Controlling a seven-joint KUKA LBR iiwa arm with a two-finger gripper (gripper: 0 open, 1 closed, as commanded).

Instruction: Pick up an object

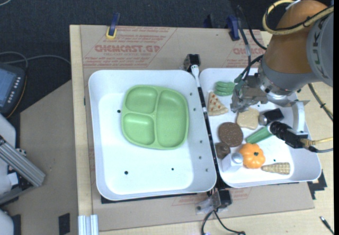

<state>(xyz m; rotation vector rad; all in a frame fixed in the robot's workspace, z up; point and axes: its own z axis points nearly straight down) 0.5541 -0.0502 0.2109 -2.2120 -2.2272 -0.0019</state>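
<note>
Your left bin holds the green divided plate, the landmark here. Right of it the gripper hangs over the pizza slice; finger state, you cannot tell. The orange pumpkin lies farther right.

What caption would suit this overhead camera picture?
Robot gripper lowered over right bin of toy food; green divided plate in left bin.

Pale green divided plate sitting in white left bin; orange pumpkin, brown cookie, tan waffle cone lying in white right bin.
</note>
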